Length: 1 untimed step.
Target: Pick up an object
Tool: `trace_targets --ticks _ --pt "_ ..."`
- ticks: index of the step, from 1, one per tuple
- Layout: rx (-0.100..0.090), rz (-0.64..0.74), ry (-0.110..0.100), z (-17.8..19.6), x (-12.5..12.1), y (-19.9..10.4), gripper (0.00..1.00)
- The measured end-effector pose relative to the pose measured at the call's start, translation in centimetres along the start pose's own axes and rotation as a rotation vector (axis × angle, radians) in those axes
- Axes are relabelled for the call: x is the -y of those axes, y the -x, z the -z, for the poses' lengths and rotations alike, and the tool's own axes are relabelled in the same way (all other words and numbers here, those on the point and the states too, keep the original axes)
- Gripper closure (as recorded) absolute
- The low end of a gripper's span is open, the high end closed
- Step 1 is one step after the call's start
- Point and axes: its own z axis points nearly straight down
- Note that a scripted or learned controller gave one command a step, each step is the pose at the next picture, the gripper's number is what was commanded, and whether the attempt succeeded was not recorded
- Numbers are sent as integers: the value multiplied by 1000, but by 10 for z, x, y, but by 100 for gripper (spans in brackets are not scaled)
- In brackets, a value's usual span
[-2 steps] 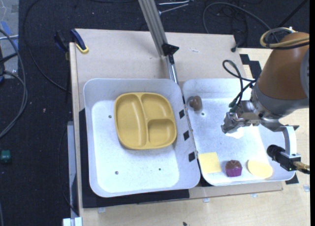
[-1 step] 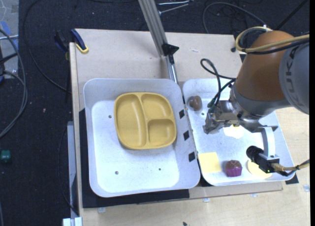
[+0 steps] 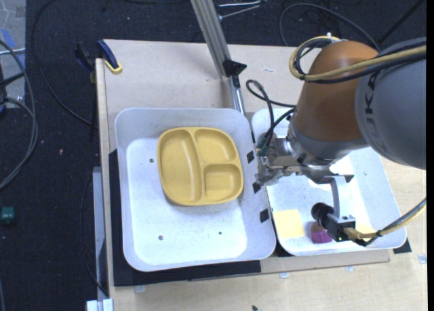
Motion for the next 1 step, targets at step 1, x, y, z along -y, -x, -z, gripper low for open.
trace_targets --ticks 1 --pt "1 -1 -4 -16 2 -49 100"
